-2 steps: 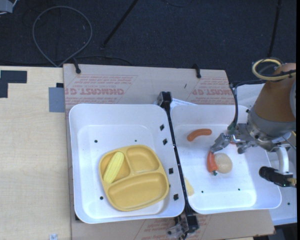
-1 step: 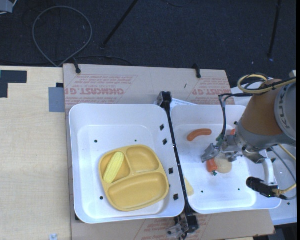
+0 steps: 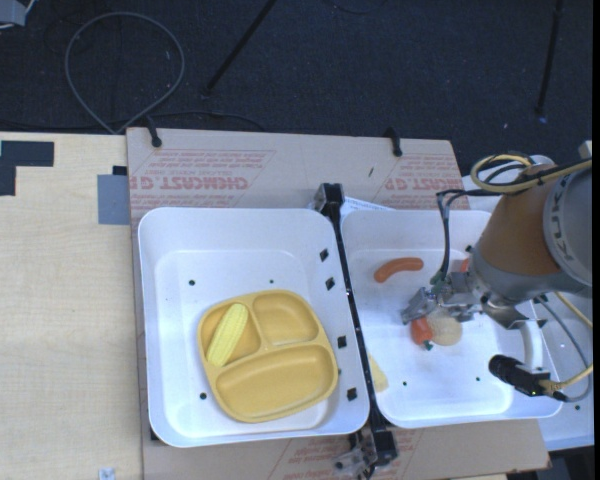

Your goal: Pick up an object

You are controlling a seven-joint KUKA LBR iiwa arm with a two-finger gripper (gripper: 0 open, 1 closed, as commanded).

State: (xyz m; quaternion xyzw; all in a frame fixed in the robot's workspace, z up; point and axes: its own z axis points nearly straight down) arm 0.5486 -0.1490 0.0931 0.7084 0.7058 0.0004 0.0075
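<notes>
Your gripper (image 3: 427, 313) sits low in the right bin (image 3: 460, 408), right over a little cluster: a red piece (image 3: 420, 333) touching a pale round thing (image 3: 446, 332). Honestly I can't tell how the pincer stands. Both look like light, hard plastic toy food, probably slick and apt to roll or squirt out, so I'd pinch across the middle of one. The sausage (image 3: 398, 268), farther back from the gripper, lies clear of everything and looks easier: grab it across its narrow waist.
</notes>
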